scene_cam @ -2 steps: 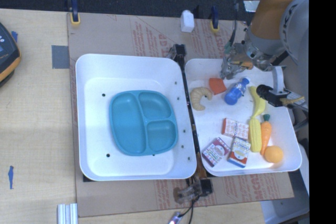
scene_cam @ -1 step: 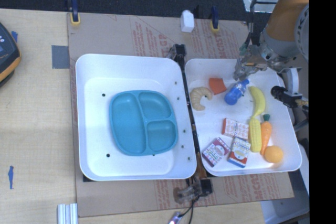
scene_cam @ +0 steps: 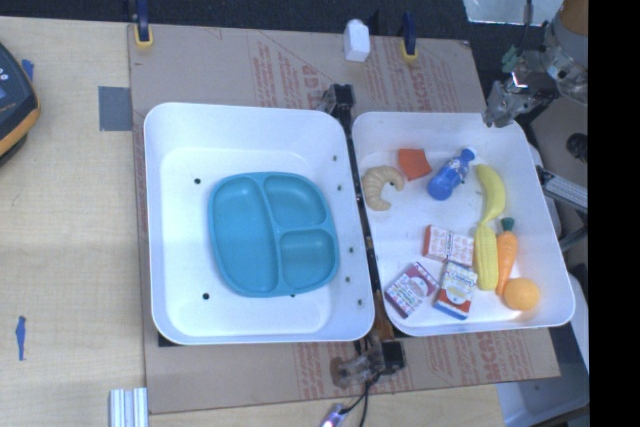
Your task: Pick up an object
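White plastic formed both bins; the left bin (scene_cam: 160,215) held a blue divided plate (scene_cam: 272,233), and the right bin (scene_cam: 548,215) held the small items. Taking the right bin as landmark, the gripper (scene_cam: 503,110) hung over its far right corner, at the rim, with nothing between its fingers; their spread was too small and dark to make out, so I could not tell whether the claw was open or closed. Most of the arm was cut off at the picture's right side. Inside that bin lay a croissant (scene_cam: 382,186) by its left wall, an orange-red block (scene_cam: 413,162), a blue bottle (scene_cam: 450,174), a banana (scene_cam: 491,193), a corn cob (scene_cam: 485,255) touching a carrot (scene_cam: 507,253), an orange (scene_cam: 520,294) in the near right corner, and three small cartons (scene_cam: 432,277) whose printing was unreadable.
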`<state>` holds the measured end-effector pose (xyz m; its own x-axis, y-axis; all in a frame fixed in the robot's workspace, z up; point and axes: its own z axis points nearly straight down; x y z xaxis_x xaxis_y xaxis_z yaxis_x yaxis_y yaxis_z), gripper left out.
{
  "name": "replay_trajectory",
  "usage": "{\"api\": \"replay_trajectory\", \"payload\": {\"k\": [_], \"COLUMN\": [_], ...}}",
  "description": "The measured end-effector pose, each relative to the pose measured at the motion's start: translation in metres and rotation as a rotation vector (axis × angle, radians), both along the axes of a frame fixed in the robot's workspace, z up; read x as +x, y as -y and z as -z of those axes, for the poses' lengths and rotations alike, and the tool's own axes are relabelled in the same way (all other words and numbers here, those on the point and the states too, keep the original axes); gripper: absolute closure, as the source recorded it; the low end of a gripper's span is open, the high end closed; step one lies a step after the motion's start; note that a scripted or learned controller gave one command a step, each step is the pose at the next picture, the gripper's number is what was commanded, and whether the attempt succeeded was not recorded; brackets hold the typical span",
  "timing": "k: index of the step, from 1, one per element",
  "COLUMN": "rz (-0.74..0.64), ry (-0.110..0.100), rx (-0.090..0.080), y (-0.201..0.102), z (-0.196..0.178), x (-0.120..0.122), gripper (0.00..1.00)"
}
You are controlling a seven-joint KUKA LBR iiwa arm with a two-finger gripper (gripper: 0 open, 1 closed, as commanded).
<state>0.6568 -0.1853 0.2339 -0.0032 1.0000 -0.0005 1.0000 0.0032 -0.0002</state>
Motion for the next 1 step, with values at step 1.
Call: {"api": "replay_trajectory", "payload": {"k": [1], "rz": [-0.002], "ry": [-0.006], "rx": [0.001], "y": [-0.0405], "z": [0.1184], "x": [-0.0015], "gripper": [0.0]}}
